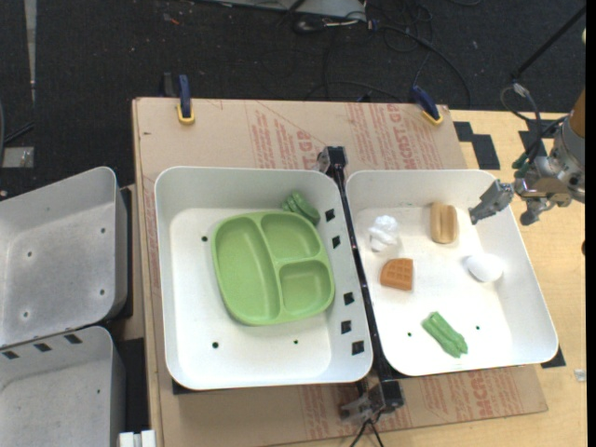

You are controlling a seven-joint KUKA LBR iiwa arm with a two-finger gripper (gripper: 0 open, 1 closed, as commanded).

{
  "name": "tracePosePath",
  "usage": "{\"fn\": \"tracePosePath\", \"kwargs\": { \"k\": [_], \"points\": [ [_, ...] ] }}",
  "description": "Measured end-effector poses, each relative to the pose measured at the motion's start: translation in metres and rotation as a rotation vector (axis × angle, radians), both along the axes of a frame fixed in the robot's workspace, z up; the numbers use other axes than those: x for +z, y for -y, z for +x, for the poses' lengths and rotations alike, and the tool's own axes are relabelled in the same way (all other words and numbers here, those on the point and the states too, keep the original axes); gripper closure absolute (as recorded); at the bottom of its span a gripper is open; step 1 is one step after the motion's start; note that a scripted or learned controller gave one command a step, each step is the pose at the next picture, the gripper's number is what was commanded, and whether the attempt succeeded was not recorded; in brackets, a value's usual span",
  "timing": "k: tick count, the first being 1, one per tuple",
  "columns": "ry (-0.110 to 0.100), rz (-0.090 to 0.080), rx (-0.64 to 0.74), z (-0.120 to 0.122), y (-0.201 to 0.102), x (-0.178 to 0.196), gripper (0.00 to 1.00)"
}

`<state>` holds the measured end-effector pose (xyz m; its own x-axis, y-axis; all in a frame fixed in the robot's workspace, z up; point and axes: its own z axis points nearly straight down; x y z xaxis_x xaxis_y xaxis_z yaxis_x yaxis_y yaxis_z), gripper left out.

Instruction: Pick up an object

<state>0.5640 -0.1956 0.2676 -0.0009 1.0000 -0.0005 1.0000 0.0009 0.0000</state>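
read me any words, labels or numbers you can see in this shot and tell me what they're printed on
Red print on the brown board under the bins: it runs in repeated, rotated and partly covered strips, too small and blurred to read.
Green tray, the bins and the small items in the right bin: no text to be seen.

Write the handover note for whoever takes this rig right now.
Gripper: jaws open, holding nothing, over the right bin's upper right edge.
Right bin: tan bread-like piece, white crumpled piece, orange wedge, white rounded piece, green piece.
Left bin: green divided plate, small green item at its upper right rim.
Done: nothing picked.
Left: descend, grasp one object, lift.
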Motion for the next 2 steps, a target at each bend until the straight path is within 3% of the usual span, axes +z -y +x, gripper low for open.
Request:
{"fn": "tracePosePath", "kwargs": {
  "k": [2],
  "points": [
    [-0.005,0.002,-0.002,0.001,0.001,-0.107,0.00]
  ]
}}
